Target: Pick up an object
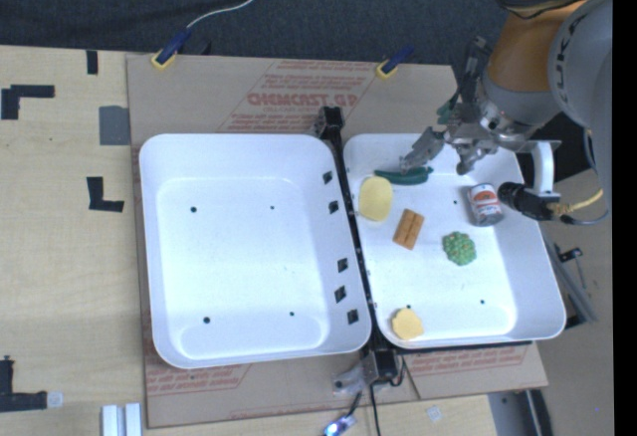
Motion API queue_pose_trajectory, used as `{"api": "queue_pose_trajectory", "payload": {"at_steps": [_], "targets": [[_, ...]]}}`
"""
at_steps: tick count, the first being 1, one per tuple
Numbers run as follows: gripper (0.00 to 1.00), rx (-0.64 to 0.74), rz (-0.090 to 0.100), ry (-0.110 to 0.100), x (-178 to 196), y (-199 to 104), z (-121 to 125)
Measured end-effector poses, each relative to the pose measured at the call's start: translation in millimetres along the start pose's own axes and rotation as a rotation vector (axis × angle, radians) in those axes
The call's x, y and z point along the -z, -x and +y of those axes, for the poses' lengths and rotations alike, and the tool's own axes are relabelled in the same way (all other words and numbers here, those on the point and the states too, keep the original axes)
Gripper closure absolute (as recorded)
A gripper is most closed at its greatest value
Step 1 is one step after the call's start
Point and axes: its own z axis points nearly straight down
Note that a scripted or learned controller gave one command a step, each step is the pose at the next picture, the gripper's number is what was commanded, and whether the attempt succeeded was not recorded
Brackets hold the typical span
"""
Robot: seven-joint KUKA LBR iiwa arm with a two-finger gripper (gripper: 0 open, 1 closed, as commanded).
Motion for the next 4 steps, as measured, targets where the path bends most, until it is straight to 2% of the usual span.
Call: {"api": "queue_pose_trajectory", "payload": {"at_steps": [1,2,3,4], "targets": [[0.0,0.001,-0.001,-0.003,-126.6,2.3,18.1],[0.0,-0.002,0.0,-0.014,-121.6,-24.5,34.1],[1.0,-0.001,-0.002,-0.007,-110.7,-23.5,34.9],[1.0,-0.003,-0.001,-0.002,-89.1,-16.4,-29.6]]}}
